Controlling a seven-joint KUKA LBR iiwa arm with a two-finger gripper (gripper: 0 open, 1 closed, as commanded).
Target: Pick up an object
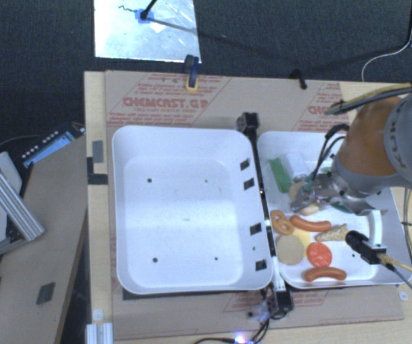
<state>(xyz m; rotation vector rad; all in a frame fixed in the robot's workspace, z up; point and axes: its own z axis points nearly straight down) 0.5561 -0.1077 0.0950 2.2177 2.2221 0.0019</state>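
The arm is reaching in from the right, placing the gripper (310, 192) low in the right bin (302, 143). Whether it is open or closed cannot be determined. Directly beneath it are lying the pickable objects: green block (280, 173), pretzel (281, 222), sausage (311, 224), round cracker (289, 249), tomato slice (319, 254)

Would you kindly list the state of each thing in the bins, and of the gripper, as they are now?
Gripper: low in the right bin, among the toy food.
Green block: lying flat, untouched.
Pretzel: lying flat.
Upper sausage: lying on its side.
Lower sausage: lying near the front wall.
Tomato slice: flat.
Left bin: upright, open.
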